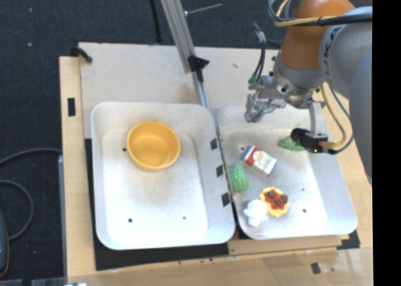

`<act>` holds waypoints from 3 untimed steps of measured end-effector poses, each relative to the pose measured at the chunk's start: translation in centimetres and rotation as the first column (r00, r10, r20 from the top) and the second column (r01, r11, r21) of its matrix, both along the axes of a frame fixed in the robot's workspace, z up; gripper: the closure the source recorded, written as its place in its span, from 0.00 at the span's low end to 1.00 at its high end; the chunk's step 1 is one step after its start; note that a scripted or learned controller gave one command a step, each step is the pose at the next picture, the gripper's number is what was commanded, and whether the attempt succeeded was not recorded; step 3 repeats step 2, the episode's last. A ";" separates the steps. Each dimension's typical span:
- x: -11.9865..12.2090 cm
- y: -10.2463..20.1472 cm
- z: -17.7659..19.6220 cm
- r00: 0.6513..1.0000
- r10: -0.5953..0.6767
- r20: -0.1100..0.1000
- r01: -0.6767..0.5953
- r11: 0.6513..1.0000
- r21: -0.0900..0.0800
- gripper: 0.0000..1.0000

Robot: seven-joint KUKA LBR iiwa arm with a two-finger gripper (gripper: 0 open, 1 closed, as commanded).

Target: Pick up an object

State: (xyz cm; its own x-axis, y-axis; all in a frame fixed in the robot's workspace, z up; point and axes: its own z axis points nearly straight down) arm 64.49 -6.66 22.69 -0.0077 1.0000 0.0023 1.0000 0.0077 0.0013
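A grey arm (341,40) hangs its gripper (255,111) over the right bin (332,206); whether it is open or closed cannot be told. The likeliest target, a small red-and-white carton (259,159), lies just below it, so a square, centred descent, clear of the green toy (238,178), should serve best.

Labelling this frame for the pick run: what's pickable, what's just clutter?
Pickable: carton, green toy, white toy, yellow-and-red toy, green item, yellow bowl; pincer hangs above.
Clutter: metal pole, black clip.
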 end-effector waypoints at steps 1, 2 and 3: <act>0.2 5.5 0.8 1.000 -0.002 0.001 0.002 1.000 0.000 1.00; -1.0 10.3 2.0 1.000 0.001 -0.001 -0.001 1.000 0.000 1.00; -1.0 10.3 2.0 1.000 0.001 -0.001 -0.001 1.000 0.000 1.00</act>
